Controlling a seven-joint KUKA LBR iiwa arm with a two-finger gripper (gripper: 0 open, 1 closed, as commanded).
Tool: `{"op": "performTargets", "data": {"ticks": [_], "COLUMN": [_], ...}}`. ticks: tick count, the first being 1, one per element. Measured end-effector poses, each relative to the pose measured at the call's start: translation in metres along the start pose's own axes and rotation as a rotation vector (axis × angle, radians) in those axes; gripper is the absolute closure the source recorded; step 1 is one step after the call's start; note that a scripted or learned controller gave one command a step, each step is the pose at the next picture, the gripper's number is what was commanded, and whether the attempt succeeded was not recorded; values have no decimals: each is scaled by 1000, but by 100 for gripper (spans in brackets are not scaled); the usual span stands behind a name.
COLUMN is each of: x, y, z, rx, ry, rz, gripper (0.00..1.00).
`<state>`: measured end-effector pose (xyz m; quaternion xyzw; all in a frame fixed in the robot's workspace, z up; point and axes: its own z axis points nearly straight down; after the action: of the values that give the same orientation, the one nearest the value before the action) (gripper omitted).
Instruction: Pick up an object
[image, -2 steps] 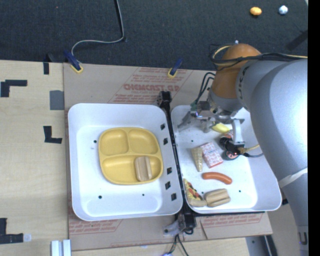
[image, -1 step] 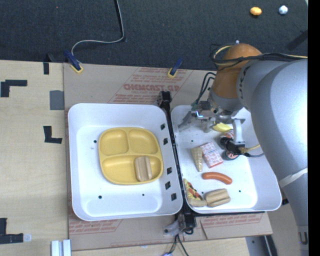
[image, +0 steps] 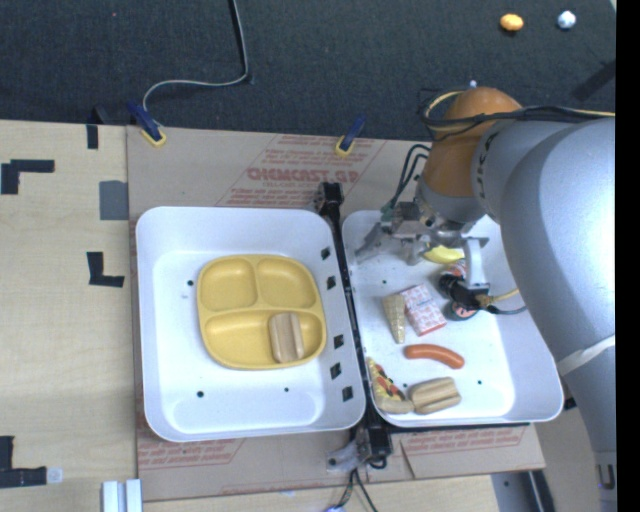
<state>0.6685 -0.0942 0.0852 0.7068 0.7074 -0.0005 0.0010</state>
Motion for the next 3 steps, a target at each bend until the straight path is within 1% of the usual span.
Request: {"op": "performTargets", "data": {"ticks": [3], "x": [0], "y": [0], "z": [0], "rx": [0], "ry": [0], "rz": [0], "gripper": [0]}}
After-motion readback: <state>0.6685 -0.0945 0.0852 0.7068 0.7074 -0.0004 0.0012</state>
